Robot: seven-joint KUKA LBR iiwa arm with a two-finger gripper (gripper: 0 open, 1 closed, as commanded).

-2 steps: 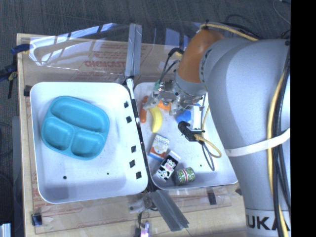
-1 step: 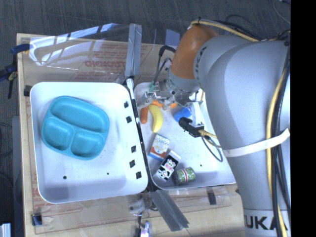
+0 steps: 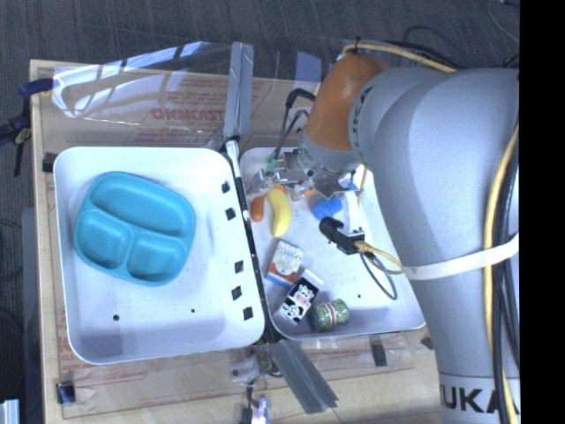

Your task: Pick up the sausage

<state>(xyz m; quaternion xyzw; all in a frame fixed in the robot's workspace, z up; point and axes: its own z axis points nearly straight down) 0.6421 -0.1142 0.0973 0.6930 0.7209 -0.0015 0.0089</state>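
My end effector [image 3: 281,177] sits low in the far-left corner of the R bin [image 3: 388,321], close to the divider betw. the two bins. Wrist & arm bulk cover it from above, so I can't tell if it's released or clenched. Nothing visibly grasped.

Just beside it, toward the near side, is the sausage [image 3: 257,208]: a small orange-red piece lying on the bin floor, right against that bin's L wall. It looks apart from the end effector, but the gap is tight & shadowed, so contact can't be ruled out. A yellow banana [image 3: 280,213] is touching or nearly touching the sausage on its R. A blue item [image 3: 328,208] lies a bit further R, partly under my wrist; can't ID it.

Further toward the near edge is a small carton [image 3: 285,262], then a black-&-white box [image 3: 301,300] and a green can [image 3: 332,314] side by side by the front wall. The L bin [image 3: 106,343] holds a blue divided plate [image 3: 132,228], well apart from all this.

Progress, my read: approach approx. done, since I'm in the right corner, near the target. Grasp unconfirmed, and lift not yet done, as the sausage is down on the bin floor. Left to do: close on it w/o dragging the banana, then raise it clear.
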